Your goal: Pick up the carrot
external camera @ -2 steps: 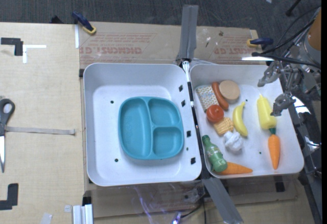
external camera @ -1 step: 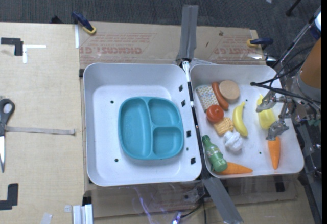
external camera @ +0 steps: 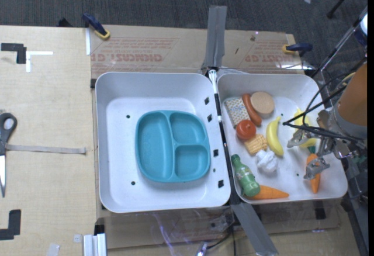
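Bench: pale wooden top (external camera: 47, 109) with a sheet of brown cardboard (external camera: 152, 53) under two shallow white bins; dark carpet lies beyond.
Gripper: the two-finger gripper (external camera: 311, 168) on the grey arm hangs over the right edge of the right white bin (external camera: 263, 74), amid black cables.
Grip state: cannot tell whether it is spread or closed; cables and clutter blur it.
Just beside the gripper: a small orange piece (external camera: 315, 183) sits right below it; touching or apart cannot be told.
Carrot: the orange, cone-shaped toy carrot (external camera: 272, 193) lies flat along the near wall of the right bin, tip pointing right, to the left of the gripper and lower in the view, clearly apart from it.
Next to the carrot: a green plastic bottle (external camera: 244, 176) touches its thick end.
Further in: a white crumpled lump (external camera: 266, 160), a yellow toy banana (external camera: 274, 137), a red toy tomato (external camera: 246, 129) and a tan round bun (external camera: 262, 103).
Left side: the left white bin (external camera: 117, 132) holds a teal divided plate (external camera: 173, 145).
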`<state>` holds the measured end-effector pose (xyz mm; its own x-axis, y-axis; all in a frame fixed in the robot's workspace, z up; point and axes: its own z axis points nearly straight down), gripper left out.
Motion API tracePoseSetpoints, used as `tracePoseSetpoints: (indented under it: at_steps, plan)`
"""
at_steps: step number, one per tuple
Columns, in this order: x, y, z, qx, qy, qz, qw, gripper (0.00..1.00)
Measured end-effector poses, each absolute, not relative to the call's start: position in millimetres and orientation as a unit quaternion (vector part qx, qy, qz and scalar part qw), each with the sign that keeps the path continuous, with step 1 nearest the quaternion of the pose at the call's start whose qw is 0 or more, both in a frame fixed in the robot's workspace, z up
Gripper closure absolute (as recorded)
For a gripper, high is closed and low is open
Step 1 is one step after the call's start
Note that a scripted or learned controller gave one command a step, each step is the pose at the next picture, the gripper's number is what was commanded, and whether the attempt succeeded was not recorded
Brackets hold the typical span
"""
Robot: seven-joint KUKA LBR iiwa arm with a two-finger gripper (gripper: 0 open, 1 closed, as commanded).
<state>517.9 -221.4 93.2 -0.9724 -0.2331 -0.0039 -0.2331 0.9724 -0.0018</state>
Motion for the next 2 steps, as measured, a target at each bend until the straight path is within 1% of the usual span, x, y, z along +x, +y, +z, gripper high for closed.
tracePoseSetpoints:
  at_steps: [1,2]
  plan:
    - [521.2,-220.2,104.1,-0.12,0.993,-0.0021,0.005,1.0]
    - [538.7,-177.4,184.2,-0.314,0.949,-0.0008,0.004,1.0]
